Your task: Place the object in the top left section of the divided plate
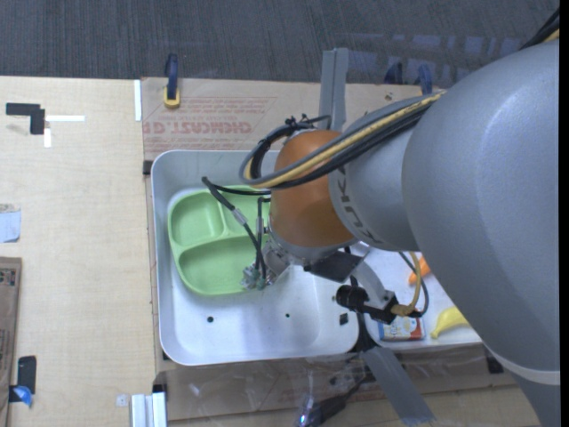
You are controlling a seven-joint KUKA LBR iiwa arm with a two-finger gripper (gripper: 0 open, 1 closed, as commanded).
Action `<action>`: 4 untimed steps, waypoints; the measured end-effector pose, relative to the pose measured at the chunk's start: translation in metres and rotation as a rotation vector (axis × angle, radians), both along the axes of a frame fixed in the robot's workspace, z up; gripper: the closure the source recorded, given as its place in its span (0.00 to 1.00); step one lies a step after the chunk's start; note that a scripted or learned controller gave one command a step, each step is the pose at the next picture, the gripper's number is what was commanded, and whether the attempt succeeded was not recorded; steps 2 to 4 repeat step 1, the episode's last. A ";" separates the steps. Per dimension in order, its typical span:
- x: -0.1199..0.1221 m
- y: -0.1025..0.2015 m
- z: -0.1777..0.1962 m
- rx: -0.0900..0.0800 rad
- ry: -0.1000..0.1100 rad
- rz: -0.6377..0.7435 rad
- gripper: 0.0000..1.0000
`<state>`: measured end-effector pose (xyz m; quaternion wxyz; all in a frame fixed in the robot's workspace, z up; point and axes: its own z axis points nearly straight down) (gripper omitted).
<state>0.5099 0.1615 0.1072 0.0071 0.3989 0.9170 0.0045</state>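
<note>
Green divided plastic plate [203, 238] lies in the left white bin [222, 336], the gripper [258, 277] low at its right edge, grip unreadable; next comes reaching the far-left section.

Even, fairly bright overhead light fills the frame, with no hard glare. The desk [71, 238] at left is evenly lit and sharp. The white bin [231, 341] at centre shows soft shadow under the arm [462, 203], whose near grey bulk at right is large, smooth and slightly out of focus. The dark floor along the top looks grainy.
</note>
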 end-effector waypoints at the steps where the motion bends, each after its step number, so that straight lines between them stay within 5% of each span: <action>1: -0.032 -0.011 0.081 -0.004 0.018 0.047 1.00; 4: -0.032 -0.011 0.081 -0.004 0.018 0.047 1.00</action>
